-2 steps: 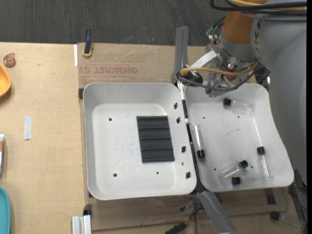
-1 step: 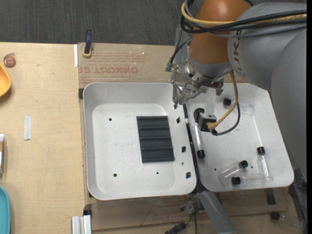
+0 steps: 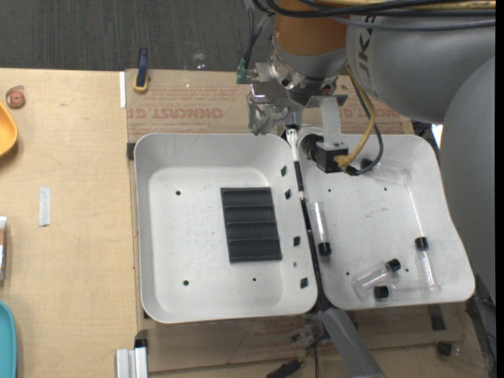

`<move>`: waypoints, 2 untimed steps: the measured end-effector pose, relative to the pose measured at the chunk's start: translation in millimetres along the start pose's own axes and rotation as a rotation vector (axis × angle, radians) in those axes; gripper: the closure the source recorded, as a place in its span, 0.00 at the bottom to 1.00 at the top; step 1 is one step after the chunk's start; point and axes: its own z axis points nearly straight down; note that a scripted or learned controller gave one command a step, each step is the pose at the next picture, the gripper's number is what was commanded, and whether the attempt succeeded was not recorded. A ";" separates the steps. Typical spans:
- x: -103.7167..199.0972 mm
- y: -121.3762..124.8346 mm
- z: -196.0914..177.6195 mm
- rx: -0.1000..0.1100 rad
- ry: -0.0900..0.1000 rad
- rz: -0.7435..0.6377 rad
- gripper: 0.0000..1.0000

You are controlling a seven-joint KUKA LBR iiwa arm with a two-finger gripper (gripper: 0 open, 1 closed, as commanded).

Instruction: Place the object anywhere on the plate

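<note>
**Mia:** The arm (image 3: 409, 46) is big; where does it hang?

**Tom:** Over the back edge of the two bins; its pincer (image 3: 268, 116) is there, and one cannot tell if it is open or holding anything.

**Mia:** And the black plate (image 3: 250, 224)?

**Tom:** In the left bin (image 3: 157, 211); the clear tubes (image 3: 319, 225) lie in the right bin (image 3: 394, 203), nearer the camera than the pincer; the closest one lies long, front to back.

Cardboard (image 3: 189, 105) behind bins: red "CHEMCEST" (upside down, approx. reading).
</note>
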 end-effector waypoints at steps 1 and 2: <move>48.4 0.1 68.6 0.000 0.001 -0.542 1.00; 74.4 2.2 132.9 0.000 0.000 -0.630 1.00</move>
